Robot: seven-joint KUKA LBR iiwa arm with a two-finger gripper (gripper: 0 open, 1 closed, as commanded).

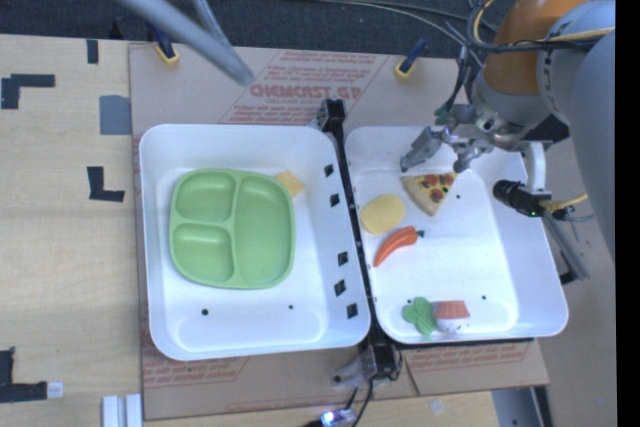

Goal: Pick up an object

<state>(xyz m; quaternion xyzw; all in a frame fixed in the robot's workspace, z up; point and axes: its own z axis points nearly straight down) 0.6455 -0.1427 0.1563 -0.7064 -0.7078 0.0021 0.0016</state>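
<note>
Camera view has the gripper (pixel 445 153) over the far edge of the right bin (pixel 520 265), fingers spread apart, nothing between them. Just below sits a pizza slice (pixel 432 189), probably a light, stiff plastic toy with a smooth surface; pinching across its narrow width looks safest. Nearer the dividing edge lie a round yellow piece (pixel 382 213) and an orange carrot (pixel 394 245). Toward the near edge sit a green piece (pixel 420 315) and what seems a red-and-white block (pixel 452 311).
</note>
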